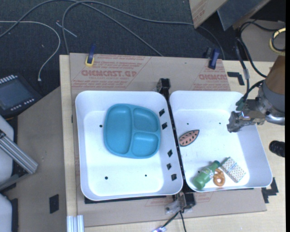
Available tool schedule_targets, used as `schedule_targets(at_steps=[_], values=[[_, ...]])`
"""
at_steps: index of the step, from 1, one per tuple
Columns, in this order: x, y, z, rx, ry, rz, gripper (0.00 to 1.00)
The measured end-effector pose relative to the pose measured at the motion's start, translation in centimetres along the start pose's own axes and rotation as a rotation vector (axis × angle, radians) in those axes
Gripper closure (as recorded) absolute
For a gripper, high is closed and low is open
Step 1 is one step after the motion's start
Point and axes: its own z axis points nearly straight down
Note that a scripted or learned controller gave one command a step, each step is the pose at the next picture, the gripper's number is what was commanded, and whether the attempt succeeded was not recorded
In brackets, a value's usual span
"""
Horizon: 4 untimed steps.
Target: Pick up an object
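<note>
Nearest the camera, the front edge of the brown board (136, 213) carries a small metal clamp (180, 206) at the seam where my 2 white bins meet. The board rests on a pale bench (36, 136), with a grey metal rail (16, 152) crossing the near left corner.

In the right bin (199, 102), along its near wall, lie 3 small things close together: a green bottle (206, 174) lying on its side, an orange ring-shaped pretzel (219, 178) touching it, and a white patterned packet (234, 169) just beside that. A little farther back, close to the divider, sits a brown leaf-shaped piece (188, 137) with red stripes. All 4 rest on the bin floor, apart from me.

The left bin (90, 149) holds a blue plate (132, 130) with 3 compartments, lying flat.

My gripper (235, 121) hangs over the right bin's far right part, well apart from the cluster of objects. I cannot tell how my fingers stand; they are too small and dark against the bin. Nothing shows between them.

Beyond the bins, the board bears red printing that reads roughly "CHEMCAST GP" (108, 72), repeated at the right, with smaller lines too blurred to read. 2 blue clips (90, 57) grip its far edge. Behind it lies dark carpet (136, 22) with loose white cables (45, 31), a dark screen device (13, 93) at left, and a cardboard box (206, 9) at the top.
</note>
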Motion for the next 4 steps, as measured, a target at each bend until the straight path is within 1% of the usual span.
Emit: schedule_targets(at_steps=[1, 2, 3, 4], values=[[5.1, 2.7, -0.1, -0.001, 0.000, -0.001, 1.00], [9.9, 5.0, -0.3, -0.002, 0.000, 0.000, 1.00], [14.1, 6.8, -0.1, -0.001, 0.000, 0.000, 1.00], [18.7, 7.9, 0.4, -0.001, 0.000, 0.000, 1.00]])
